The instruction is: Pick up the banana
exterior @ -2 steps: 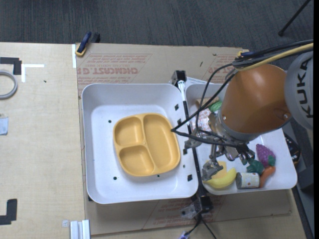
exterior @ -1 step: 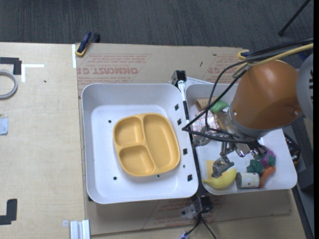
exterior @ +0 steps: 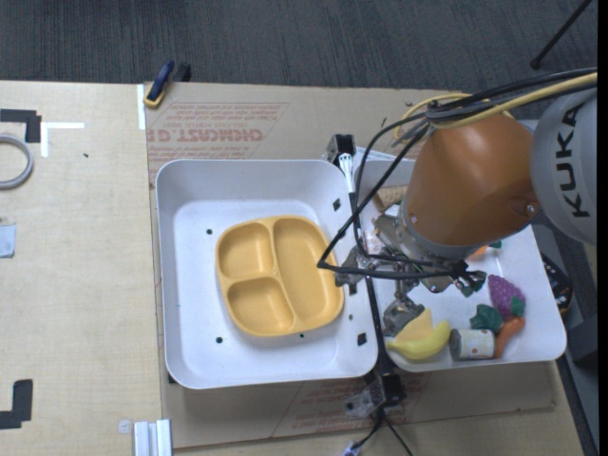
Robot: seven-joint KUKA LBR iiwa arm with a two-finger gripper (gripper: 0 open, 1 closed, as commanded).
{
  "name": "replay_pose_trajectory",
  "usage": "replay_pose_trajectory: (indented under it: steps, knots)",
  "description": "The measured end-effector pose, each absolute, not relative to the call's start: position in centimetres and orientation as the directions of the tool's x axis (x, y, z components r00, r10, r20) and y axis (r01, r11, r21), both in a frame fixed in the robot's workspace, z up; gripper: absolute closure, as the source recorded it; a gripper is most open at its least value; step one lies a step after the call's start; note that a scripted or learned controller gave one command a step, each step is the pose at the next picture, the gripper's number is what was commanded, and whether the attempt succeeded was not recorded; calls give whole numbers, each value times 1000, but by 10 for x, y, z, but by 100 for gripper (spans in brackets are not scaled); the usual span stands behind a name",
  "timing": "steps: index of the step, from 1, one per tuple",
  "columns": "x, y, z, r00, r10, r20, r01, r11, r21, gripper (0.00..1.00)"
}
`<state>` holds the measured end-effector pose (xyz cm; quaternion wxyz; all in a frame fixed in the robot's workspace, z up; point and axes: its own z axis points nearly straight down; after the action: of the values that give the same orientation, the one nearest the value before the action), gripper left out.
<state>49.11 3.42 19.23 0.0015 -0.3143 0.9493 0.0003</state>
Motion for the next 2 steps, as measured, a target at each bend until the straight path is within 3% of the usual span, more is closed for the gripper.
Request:
replay_pose_trajectory:
  steps: [2]
  knots:
    - [480,63,193,-501,-865,-3,-865,501,-2,0]
